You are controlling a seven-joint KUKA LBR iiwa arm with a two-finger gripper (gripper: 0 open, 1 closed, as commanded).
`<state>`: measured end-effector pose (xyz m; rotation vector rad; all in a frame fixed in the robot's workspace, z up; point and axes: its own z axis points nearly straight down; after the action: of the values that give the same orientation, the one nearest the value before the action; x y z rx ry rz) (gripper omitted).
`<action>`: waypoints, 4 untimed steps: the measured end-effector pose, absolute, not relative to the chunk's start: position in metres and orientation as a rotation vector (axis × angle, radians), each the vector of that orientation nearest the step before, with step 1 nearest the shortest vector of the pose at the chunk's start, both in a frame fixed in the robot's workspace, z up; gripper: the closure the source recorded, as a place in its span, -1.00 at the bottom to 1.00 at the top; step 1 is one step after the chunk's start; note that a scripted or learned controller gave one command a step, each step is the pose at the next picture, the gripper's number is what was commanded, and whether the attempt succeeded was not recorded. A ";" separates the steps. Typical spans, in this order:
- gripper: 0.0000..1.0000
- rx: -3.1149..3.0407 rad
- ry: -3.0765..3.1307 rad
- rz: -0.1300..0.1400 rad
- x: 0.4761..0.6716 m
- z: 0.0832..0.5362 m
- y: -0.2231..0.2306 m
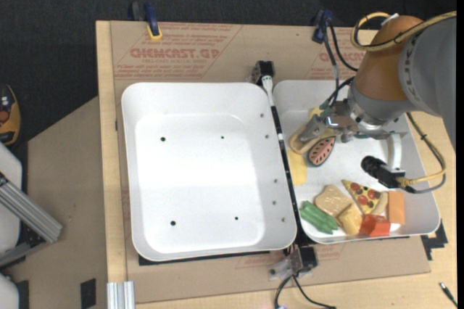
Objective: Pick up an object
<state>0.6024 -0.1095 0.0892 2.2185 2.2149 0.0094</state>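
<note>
Bins are sitting side by side on the bench as we are looking down: the left bin (196, 170) is showing bare white floor, and the right bin (428, 217) is holding a small heap of toy food. We are seeing the grey arm (428, 68) reaching in from the right, its orange band (380, 64) sitting just above the wrist. The gripper (313, 137) is pointing left and down into the right bin, near the divider between the bins. Right at its tip a reddish-brown oval object (321, 149) with dark spots is lying tilted, touching or just beside the fingers, but we are unable to tell how wide the pincer is standing or whether it is gripping anything. A yellow piece (297, 171) is lying against the bin's left wall, just below the gripper. Toward the near edge we are making out a green pod (316, 217), a tan bread-like piece (333, 200), a pizza slice (365, 196), a red block (373, 226) and an orange block (396, 207), all packed close together. A black part (378, 170) with a yellow cable is hanging beside the wrist.
</note>
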 end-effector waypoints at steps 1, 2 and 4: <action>-1.00 2.225 2.220 0.010 0.625 0.087 -0.174; 1.00 2.215 2.218 0.015 0.627 0.100 -0.172; 1.00 2.235 2.241 -0.027 0.666 0.091 -0.226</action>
<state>0.6657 -0.2260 0.0914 2.2346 2.2412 -0.0268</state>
